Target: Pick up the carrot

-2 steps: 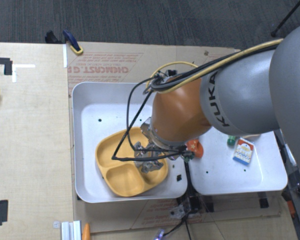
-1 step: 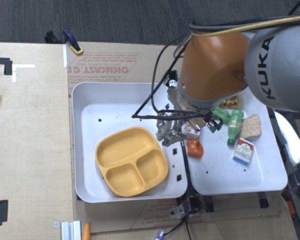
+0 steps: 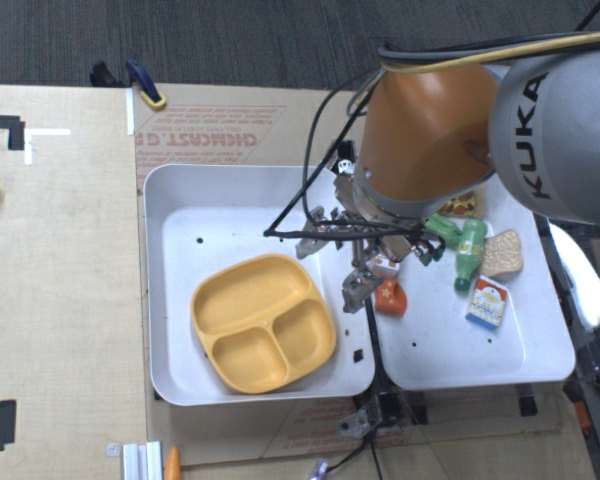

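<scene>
The grey arm with its wide orange band point(image 3: 430, 128) reaches in from the right and covers the back left of the right bin point(image 3: 450, 363). Its gripper point(image 3: 363, 280) hangs low over the wall between the two bins. A small red-orange thing point(image 3: 389, 299) lies in the right bin, just right of the gripper and touching or nearly touching it. I cannot tell whether this is the carrot. A white-labelled bit point(image 3: 384, 265) shows right above it. The arm hides whatever lies beneath it.
A yellow divided plate point(image 3: 263, 323) lies in the left bin point(image 3: 170, 268). The right bin holds a green bottle point(image 3: 468, 251), a brown slice point(image 3: 502, 253), a small white carton point(image 3: 486, 303) and a pizza-like piece point(image 3: 461, 206). Black cables point(image 3: 310, 230) trail over the left bin.
</scene>
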Robot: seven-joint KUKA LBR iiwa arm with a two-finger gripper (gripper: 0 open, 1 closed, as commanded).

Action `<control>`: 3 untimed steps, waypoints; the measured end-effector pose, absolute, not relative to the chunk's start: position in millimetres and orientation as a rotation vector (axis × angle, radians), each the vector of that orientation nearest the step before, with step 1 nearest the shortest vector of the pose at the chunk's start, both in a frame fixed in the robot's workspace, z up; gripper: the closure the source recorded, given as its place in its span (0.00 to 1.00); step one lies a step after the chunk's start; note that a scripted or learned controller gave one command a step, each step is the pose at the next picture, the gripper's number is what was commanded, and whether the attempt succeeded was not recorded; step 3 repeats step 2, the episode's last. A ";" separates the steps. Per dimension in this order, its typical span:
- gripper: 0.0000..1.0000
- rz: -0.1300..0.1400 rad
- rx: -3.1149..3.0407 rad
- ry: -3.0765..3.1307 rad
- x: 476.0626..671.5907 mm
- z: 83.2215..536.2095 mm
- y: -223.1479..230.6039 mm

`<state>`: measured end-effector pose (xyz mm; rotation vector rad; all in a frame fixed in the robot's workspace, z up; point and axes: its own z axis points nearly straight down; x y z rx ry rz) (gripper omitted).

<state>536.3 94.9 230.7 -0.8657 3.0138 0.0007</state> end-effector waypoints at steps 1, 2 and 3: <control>0.00 0.001 -0.559 3.085 498.0 105.1 108.9; 1.00 0.000 -0.547 3.060 506.0 115.5 108.0; 1.00 0.000 -0.547 3.060 506.0 115.5 108.0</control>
